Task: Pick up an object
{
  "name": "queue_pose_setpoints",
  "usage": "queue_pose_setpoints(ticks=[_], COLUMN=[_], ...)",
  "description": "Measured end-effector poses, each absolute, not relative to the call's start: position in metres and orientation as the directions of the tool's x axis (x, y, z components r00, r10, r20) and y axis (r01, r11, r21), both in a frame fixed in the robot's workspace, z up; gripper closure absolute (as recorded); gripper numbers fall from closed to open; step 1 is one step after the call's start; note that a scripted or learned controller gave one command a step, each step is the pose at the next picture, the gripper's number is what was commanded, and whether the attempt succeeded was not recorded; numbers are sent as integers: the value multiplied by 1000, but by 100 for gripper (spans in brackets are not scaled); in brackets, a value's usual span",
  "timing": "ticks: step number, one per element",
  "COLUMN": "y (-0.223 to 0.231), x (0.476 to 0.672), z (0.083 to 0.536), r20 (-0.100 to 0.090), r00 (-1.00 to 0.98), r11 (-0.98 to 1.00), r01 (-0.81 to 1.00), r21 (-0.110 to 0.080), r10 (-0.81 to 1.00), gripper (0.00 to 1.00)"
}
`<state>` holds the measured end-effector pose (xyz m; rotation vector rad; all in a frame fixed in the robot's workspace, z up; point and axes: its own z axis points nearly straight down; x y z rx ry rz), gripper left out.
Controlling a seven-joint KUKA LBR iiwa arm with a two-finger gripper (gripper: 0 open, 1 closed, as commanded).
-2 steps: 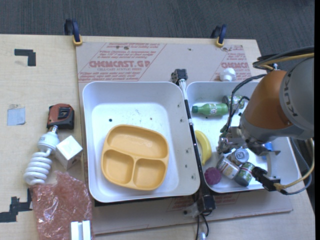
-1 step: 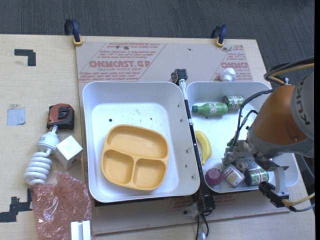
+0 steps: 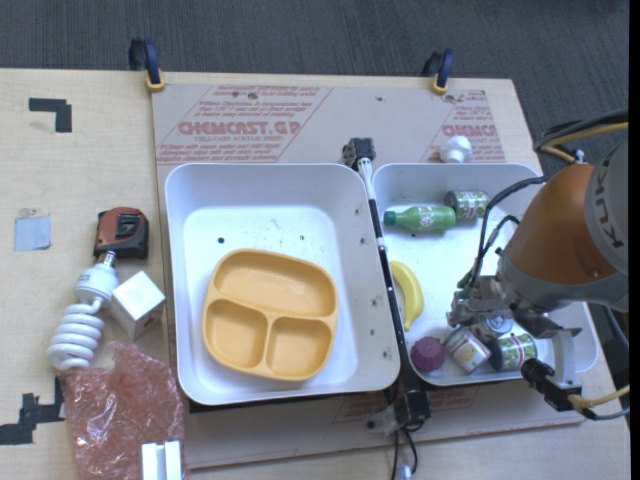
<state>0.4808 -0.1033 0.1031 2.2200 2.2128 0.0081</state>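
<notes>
Two white bins (image 3: 180, 268) side by side; arm hides claw (image 3: 487, 313) over cans (image 3: 490, 348); grip unreadable.

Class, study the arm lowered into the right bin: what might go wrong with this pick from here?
1. The gripper sits among crowded items: two small cans and a purple round object. It may nudge or grab the wrong one.
2. The yellow banana lies close by, so it could get pushed against the white bin's wall.

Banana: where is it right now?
In the camera view, the banana lies in the right bin, against its left wall, below the green bottle and above the purple object.
</notes>
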Motion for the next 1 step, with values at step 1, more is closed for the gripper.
queue_pose_setpoints(ticks=[1], y=[-17], x=[498], z=[193], r20=[0], r00=[-1], r11=[1], r01=[1000], r21=[2], r10=[1000], gripper=[100])
